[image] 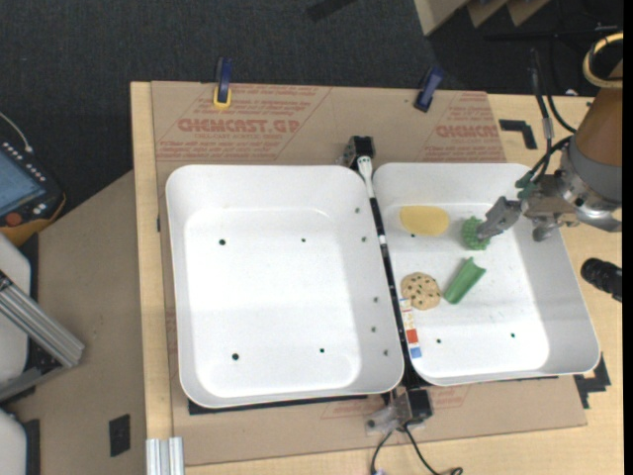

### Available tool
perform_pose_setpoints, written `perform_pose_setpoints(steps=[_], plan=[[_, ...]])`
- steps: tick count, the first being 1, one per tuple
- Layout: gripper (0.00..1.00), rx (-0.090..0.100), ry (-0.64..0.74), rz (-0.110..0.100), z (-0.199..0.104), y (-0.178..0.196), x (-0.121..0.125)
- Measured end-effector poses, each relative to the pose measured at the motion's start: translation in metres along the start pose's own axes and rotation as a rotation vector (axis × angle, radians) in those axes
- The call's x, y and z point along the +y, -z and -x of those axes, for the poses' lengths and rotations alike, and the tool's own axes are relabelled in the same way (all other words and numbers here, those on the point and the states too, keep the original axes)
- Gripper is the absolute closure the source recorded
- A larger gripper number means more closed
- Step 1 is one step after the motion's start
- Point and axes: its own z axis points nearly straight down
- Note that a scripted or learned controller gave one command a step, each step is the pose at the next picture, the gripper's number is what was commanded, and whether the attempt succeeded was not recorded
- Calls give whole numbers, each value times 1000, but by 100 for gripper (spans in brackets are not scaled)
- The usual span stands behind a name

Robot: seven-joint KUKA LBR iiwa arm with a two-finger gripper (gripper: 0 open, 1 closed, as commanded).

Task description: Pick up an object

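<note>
A cookie (421,290) and a green stick (463,281) are lying low in the right bin (554,354). Above them, the gripper (483,228) is closing on a small green block (473,234), probably light and stiff; a yellow piece (423,221) is sitting to its left.

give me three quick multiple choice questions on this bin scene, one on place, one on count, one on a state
1. Which bin holds the cookie?
A. the left bin
B. the right bin
C. neither, it lies on the cardboard

2. How many green things lie in the bins?
A. none
B. two
C. five

3. How does the gripper stand to the small green piece?
A. right at it, low in the bin
B. high above the left bin
C. outside both bins

Answers:
1 B, the cookie lies near that bin's left wall.
2 B, the small green piece and a green stick.
3 A, the gripper tip meets the piece beside the yellow piece.
</note>
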Motion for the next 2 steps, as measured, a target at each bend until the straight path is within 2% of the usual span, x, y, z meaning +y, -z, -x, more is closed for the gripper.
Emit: perform_pose_setpoints(steps=[1,2], plan=[[0,-1,0,8,-51,-133,-15],[100,0,-1,17,-49,-113,-11]])
